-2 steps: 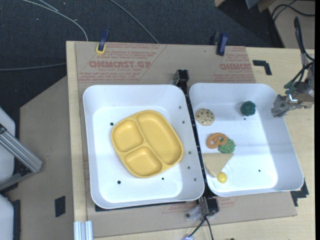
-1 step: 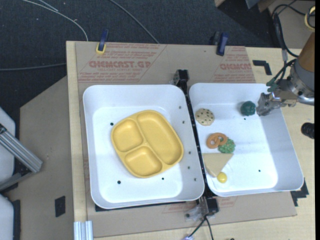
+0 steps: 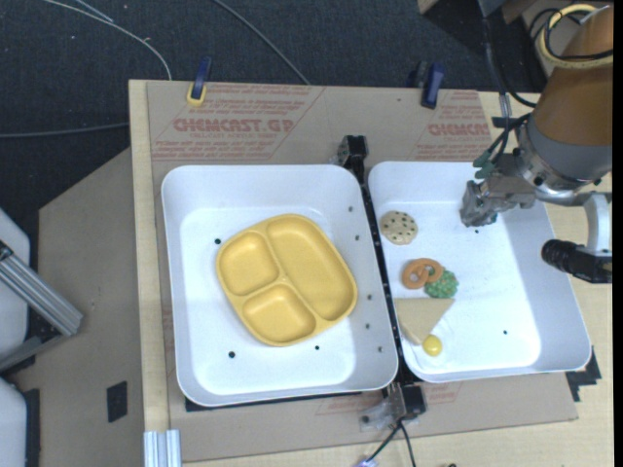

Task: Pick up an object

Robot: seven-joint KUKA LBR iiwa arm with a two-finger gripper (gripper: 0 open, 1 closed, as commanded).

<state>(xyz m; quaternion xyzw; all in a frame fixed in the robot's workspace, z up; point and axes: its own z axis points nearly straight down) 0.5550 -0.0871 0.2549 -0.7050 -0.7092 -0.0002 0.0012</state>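
- Cookie (image 3: 398, 227), pretzel (image 3: 421, 272), green piece (image 3: 443, 285), tan wedge (image 3: 424, 317) and yellow ball (image 3: 432, 345) were the candidate objects; all lay along the left side of the right bin (image 3: 506, 334).
- Camera view: the pretzel and green piece touched each other; the ball rested at the wedge's lower tip; the cookie sat apart, nearest the bin's upper left.
- Handling, as a judgement: all looked small, light and rigid, like toy food. The flat cookie and wedge would offer little height to grip, so edges across the narrow width seemed best. The ball could roll away.
- Gripper (image 3: 480, 212) hung over the upper middle of the right bin, near the cookie. The state of the fingers could not be told, and nothing was seen between them.
- Surface: smooth white bin floor, probably slippery.
- Room: the left bin (image 3: 190, 222) carried a yellow divided plate (image 3: 284, 278); both bins rested on a cardboard-covered tabletop (image 3: 156, 125).
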